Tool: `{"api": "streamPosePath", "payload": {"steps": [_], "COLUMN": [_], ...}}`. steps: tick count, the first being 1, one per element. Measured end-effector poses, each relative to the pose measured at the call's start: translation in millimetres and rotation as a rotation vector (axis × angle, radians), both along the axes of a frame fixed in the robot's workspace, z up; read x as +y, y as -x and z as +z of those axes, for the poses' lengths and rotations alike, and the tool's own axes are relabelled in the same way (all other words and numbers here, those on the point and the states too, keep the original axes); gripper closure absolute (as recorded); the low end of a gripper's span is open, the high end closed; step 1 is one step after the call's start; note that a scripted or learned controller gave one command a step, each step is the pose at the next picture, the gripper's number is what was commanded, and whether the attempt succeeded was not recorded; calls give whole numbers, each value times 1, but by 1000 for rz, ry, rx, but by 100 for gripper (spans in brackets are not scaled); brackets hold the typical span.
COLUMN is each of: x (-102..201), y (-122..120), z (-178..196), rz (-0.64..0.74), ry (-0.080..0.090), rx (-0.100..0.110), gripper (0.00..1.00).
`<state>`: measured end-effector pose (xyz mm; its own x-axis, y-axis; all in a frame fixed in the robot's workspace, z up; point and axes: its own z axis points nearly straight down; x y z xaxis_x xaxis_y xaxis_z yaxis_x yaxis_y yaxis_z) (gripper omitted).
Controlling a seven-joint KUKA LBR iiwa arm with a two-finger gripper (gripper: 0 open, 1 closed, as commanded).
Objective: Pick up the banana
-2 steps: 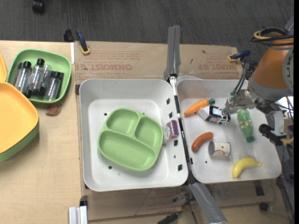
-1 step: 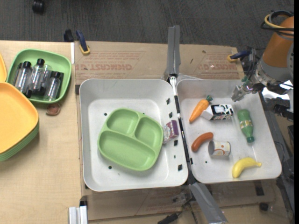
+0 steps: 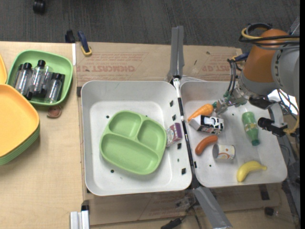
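Camera view: the banana (image 3: 250,170) lies near the front edge of the right bin (image 3: 271,175), just beside a small paper cup (image 3: 224,152). The gripper (image 3: 223,104) sits low at the bin's back, well apart from the banana, close to the carrot (image 3: 200,111); whether its jaws are open or closed cannot be told. A green bottle (image 3: 250,127) lies between.

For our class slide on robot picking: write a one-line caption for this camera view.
Gripper hovers by the carrot in the right bin, far from the banana.
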<state>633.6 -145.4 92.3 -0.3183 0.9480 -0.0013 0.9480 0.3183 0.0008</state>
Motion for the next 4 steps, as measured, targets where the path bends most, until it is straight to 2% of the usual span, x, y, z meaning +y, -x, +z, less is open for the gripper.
{"api": "streamPosePath", "payload": {"steps": [1, 2, 3, 4], "x": [-45, 13, 5, 50], "y": [-23, 3, -26, -26], "z": [1, 0, 184, 251], "rz": [46, -13, 54, -610], "ry": [1, 0, 1, 2], "rx": [-1, 1, 0, 1], "gripper": [100, 100, 100, 100]}}
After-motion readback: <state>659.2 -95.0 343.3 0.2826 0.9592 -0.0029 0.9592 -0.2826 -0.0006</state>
